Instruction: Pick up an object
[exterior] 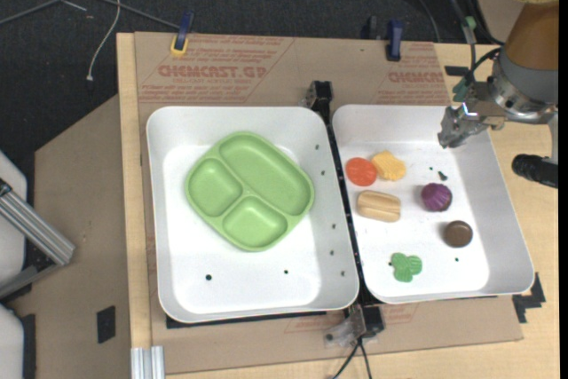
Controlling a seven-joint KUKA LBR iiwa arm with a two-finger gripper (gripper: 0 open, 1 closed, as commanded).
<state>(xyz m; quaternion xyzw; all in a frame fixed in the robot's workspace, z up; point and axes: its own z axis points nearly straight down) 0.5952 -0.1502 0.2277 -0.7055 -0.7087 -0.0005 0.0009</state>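
The right bin (497,191) holds several small toy foods: an orange-red round piece (359,171), a yellow piece (389,165), a tan bread roll (379,206), a purple round piece (436,196), a brown round piece (458,233) and a green broccoli-like piece (406,266). My gripper (451,135) hangs over the bin's far right part, above and to the right of the yellow piece and apart from every object. Nothing sits between its fingers that I can see.
The left bin (177,280) carries a green divided plate (250,190). A black clamp (319,93) sits between the bins at the far edge. Blue clips (183,35) hold the cardboard base. Cables lie on the dark floor beyond.
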